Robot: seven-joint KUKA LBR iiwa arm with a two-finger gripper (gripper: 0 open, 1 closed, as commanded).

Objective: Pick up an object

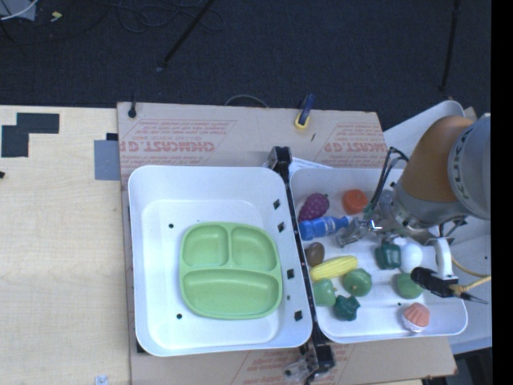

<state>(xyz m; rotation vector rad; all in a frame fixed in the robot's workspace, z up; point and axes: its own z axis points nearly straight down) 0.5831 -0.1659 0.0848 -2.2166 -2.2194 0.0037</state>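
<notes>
The right bin (pixel 449 327) holds several toy foods. Purple grapes (pixel 314 207) and an orange-red tomato (pixel 354 200) lie at the back. A blue bottle (pixel 319 228) lies on its side near the bin's left wall. My gripper (pixel 358 229) is low in the bin, at the bottle's right end, just below the tomato. In front of it lie a yellow corn cob (pixel 333 268), a green pepper (pixel 357 281), a dark green piece (pixel 388 255) and a white ball (pixel 410 257).
The left bin (pixel 152 215) holds a green divided plate (pixel 230 269). Also in the right bin are a brown piece (pixel 315 253), a green ball (pixel 323 293), teal broccoli (pixel 346 307), a green lump (pixel 409 288) and a pink shell-like toy (pixel 415 317).
</notes>
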